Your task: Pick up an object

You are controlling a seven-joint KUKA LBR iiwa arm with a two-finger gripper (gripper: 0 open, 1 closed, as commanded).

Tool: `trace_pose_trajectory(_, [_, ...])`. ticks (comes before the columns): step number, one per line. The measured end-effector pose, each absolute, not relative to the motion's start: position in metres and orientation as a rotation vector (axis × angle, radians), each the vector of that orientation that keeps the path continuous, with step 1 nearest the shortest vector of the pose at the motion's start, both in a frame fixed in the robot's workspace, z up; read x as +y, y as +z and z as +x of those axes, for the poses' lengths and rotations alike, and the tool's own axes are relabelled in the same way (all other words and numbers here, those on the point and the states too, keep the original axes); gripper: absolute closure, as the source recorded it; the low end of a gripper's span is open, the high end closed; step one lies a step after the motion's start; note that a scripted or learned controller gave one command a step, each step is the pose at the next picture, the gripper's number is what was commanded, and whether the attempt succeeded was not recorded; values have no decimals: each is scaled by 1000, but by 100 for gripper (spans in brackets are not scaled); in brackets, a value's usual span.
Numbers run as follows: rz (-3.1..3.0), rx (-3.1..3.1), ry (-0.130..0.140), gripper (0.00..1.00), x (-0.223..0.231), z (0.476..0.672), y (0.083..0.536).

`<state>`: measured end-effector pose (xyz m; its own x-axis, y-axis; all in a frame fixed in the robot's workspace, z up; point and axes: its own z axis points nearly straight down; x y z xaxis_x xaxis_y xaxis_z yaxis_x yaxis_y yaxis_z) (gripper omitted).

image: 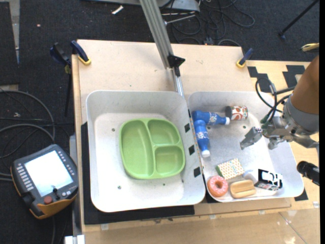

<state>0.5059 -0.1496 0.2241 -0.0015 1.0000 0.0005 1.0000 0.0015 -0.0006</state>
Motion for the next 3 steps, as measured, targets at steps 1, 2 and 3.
trace_pose_trajectory(1, [-2220, -2222, 0, 0, -150, 506, 224])
trace_pose_trajectory(2, [-2217, -2218, 5, 0, -140, 509, 169])
trace_pose_trajectory(3, [-2218, -2219, 4, 0, -135, 513, 124])
